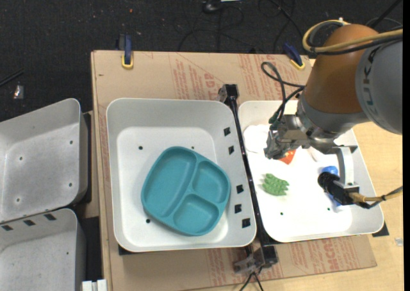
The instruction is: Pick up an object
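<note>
In the right bin (307, 225) lie a small green lumpy object (276, 184), an orange-red object (287, 157) and a small blue object (329, 172). My gripper (277, 147) hangs low over the left part of this bin. It sits just up and left of the orange-red object, which is partly hidden under it, and the green object lies a little below it. A flat white piece (256, 140) lies just left of the gripper.
The left bin (128, 123) holds a teal divided plate (186, 190). A black divider strip (241, 155) runs between the two bins. Grey perforated trays (38, 149) stand off the bench at the left. The arm's orange band (339, 72) looms over the right bin's back.
</note>
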